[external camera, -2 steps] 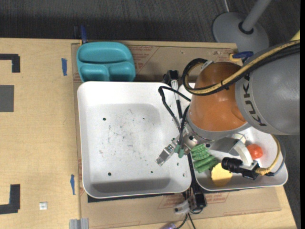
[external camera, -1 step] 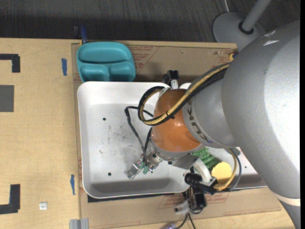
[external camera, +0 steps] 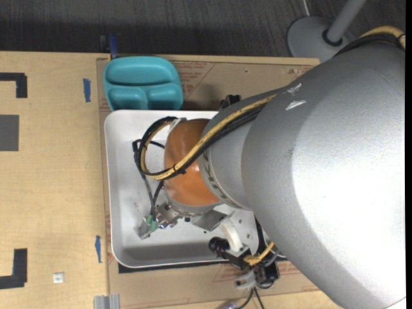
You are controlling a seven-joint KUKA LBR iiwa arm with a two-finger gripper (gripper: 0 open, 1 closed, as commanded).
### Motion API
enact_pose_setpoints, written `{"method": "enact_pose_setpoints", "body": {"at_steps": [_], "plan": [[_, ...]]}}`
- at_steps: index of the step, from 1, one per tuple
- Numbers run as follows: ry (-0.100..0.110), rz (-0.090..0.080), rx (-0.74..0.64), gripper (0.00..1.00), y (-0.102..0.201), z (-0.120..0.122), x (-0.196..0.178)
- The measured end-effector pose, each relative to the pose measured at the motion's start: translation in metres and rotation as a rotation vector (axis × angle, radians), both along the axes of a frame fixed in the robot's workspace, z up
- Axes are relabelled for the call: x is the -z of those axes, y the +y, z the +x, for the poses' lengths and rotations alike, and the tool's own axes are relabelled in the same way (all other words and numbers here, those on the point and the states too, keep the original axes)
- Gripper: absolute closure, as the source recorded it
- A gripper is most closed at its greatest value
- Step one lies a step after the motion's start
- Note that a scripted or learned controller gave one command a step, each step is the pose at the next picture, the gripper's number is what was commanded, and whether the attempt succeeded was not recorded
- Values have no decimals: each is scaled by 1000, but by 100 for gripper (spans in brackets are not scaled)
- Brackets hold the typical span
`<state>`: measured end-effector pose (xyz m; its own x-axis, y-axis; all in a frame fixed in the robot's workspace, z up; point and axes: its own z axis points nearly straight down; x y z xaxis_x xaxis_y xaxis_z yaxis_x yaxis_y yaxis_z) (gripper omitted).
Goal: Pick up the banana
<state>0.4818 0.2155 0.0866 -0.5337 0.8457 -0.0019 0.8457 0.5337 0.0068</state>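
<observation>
My grey arm (external camera: 322, 172) reaches in from the right and covers most of the white bin (external camera: 119, 179). Its orange band (external camera: 187, 166) sits over the middle of the bin, and the wrist points straight down into it. The gripper lies beneath the wrist, where a small green part (external camera: 150, 224) sticks out low on the left side. Black and yellow cables (external camera: 151, 153) loop around the wrist. A bare strip of bin floor runs along the left and front edges. The arm hides whatever lies in the rest of the bin.
A teal moulded tray (external camera: 143, 82) stands just behind the bin's far left corner. The cardboard-coloured bench (external camera: 51, 172) spreads to the left with blue tape marks (external camera: 86, 89). A grey stand base (external camera: 312, 36) sits at the back right.
</observation>
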Motion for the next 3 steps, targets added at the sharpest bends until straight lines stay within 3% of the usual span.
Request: {"method": "enact_pose_setpoints", "body": {"at_steps": [1, 2, 3], "plan": [[5, -1, 184, 0, -2, 106, -126], [11, -2, 437, 0, -65, 16, -116], [9, 1, 513, 0, -16, -3, 1]]}}
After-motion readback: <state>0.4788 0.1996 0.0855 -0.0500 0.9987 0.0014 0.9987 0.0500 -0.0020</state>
